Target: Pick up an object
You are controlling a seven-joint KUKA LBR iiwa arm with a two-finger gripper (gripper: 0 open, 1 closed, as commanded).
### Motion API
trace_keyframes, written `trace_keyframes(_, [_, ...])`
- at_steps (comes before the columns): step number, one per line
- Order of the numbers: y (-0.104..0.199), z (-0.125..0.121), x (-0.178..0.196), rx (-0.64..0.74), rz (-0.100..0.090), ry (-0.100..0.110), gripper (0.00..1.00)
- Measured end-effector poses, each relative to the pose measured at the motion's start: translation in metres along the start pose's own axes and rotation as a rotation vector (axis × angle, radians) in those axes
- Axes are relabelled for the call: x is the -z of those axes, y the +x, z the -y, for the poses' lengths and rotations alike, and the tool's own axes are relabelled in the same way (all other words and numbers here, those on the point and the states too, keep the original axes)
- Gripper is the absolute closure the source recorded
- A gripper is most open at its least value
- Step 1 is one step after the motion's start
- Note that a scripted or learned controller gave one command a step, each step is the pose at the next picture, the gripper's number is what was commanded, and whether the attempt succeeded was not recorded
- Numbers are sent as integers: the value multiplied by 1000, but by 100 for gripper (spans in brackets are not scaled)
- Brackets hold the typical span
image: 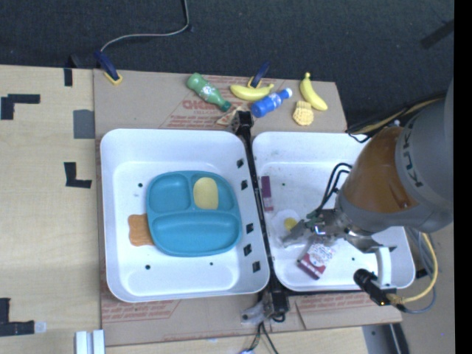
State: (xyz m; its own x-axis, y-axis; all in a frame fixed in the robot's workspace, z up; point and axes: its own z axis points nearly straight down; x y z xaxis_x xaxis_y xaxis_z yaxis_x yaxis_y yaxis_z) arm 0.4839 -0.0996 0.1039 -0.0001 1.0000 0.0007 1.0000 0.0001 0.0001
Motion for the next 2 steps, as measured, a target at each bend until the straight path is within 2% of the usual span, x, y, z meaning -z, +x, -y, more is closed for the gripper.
trace_keyframes(1, [1,-14,-17,-2,3,-4,0])
trace_keyframes(2, [0,-62,-17,0,1,-4,0])
